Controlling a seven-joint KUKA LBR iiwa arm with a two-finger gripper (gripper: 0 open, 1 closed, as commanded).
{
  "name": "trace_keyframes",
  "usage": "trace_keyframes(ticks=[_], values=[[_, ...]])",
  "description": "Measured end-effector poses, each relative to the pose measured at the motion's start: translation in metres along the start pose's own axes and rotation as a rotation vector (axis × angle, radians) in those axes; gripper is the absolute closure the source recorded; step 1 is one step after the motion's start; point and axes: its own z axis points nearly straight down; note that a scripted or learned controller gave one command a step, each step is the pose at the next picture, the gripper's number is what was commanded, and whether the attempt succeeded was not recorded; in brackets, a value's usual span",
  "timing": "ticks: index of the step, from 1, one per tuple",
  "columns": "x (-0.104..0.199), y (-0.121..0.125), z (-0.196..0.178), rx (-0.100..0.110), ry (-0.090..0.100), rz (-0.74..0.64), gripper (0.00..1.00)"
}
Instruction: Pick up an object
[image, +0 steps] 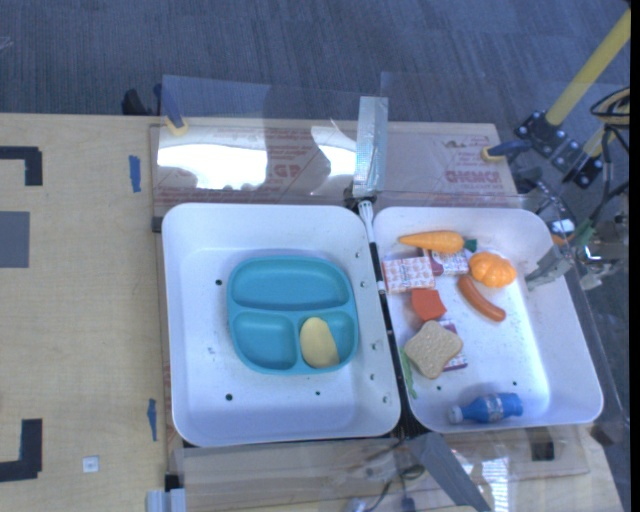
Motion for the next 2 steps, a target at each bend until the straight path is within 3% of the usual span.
trace_keyframes(ticks=[1, 2], values=[[0.02, 0.066, 0.133, 0.012, 0.004, -0.116, 0.0], [0.018, 0.072, 0.113, -0.006, -0.002, -0.116, 1.0]])
